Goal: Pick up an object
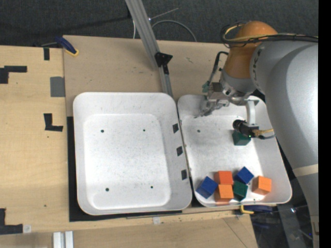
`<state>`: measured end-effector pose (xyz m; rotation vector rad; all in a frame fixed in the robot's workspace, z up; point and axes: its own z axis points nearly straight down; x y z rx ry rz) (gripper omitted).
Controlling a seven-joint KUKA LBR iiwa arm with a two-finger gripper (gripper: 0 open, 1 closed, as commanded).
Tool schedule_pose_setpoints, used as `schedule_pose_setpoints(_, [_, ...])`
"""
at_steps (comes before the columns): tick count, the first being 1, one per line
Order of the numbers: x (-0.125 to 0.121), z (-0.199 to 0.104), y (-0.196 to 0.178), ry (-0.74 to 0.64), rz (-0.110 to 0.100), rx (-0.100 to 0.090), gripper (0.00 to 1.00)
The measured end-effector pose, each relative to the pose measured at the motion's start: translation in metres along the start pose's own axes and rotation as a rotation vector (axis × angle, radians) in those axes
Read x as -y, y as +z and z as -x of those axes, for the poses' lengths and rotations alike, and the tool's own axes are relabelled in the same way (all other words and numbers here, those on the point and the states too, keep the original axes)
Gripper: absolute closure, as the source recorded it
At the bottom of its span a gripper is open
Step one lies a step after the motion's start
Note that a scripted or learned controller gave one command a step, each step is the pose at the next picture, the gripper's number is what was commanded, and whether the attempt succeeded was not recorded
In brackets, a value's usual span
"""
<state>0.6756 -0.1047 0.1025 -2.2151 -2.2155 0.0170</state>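
My gripper [209, 105] hangs low over the far left corner of the right bin [207, 138], below the orange band [247, 41] of the arm. No object shows between its tips. A green block [241, 138] lies alone in the middle right of this bin, to the right of the gripper and nearer the camera. Along the bin's near edge sits a cluster: a blue block [207, 186], two orange blocks [224, 177] [225, 192], another blue block [244, 175], a dark green block [239, 190] and a third orange block [262, 184].
The left bin [124, 149] stands beside the right one, their rims meeting near black clips [179, 150]. A slanted metal post [150, 40] rises behind the bins. The bulky grey arm [295, 102] covers the right side.
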Motion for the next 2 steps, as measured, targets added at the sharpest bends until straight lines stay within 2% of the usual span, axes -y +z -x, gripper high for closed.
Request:
schedule_pose_setpoints(1, [-0.001, 0.0, -0.064, -0.001, 0.02, -0.001, 1.0])
schedule_pose_setpoints(2, [-0.003, -0.01, -0.122, -0.002, 0.019, -0.001, 1.0])
